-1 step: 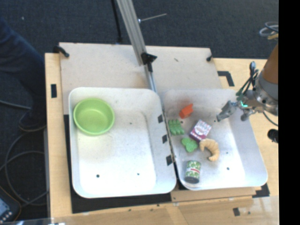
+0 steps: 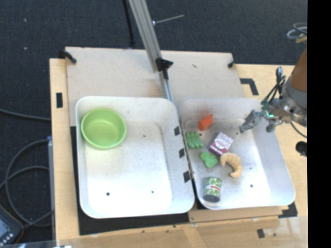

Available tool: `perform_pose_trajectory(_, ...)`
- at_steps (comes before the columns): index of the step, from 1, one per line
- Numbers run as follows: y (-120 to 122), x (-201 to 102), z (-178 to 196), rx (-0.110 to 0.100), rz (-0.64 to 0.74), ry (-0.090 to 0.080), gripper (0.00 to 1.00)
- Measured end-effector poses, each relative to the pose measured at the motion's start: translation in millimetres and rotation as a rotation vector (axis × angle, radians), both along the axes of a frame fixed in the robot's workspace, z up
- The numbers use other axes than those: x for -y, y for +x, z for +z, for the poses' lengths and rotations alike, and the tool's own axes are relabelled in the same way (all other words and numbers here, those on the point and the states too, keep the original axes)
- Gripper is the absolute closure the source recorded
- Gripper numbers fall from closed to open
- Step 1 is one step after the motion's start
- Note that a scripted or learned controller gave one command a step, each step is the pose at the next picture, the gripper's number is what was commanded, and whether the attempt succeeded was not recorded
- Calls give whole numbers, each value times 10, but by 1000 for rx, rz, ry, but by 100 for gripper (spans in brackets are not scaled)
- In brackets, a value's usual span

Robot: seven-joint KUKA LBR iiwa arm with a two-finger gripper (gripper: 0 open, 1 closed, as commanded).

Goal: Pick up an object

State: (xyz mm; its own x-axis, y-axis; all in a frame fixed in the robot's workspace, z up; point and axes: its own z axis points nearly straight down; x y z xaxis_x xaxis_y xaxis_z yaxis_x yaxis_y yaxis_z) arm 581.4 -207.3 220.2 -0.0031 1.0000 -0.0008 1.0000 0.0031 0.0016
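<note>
On the pale wooden worktop (image 2: 217, 231) sit two shallow white plastic bins with rounded corners. The left bin (image 2: 134, 190) has a faintly speckled floor and holds one thing, a round, smooth lime-green bowl (image 2: 104, 128) in its upper left corner. The right bin (image 2: 269, 185) holds a loose cluster, taken here from the croissant (image 2: 232, 164), a tan, curved, ridged toy pastry near the bin's middle. Just up and left of it lies a small boxy purple-and-white carton (image 2: 221, 143). Further up and left is an orange wedge-shaped block (image 2: 206, 122). To its left lie two green knobbly pieces, one squarish and studded (image 2: 194, 140), one rounder (image 2: 209, 160) that is just beside the pastry. Below and left of it stands a short cylindrical can (image 2: 212, 188) with a dark green label. The gripper (image 2: 257, 121) hangs up and right of the croissant, apart from every object, its grey fingers spread and grasping nothing.
</note>
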Motion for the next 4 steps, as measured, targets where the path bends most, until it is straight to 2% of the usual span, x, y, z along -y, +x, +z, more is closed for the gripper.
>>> perform_pose_trajectory(2,-6,135,-949,-6,-4,-1,0)
perform_pose_trajectory(3,16,157,-1148,3,-6,-1,0)
perform_pose_trajectory(4,27,167,-1023,7,-6,-2,100)
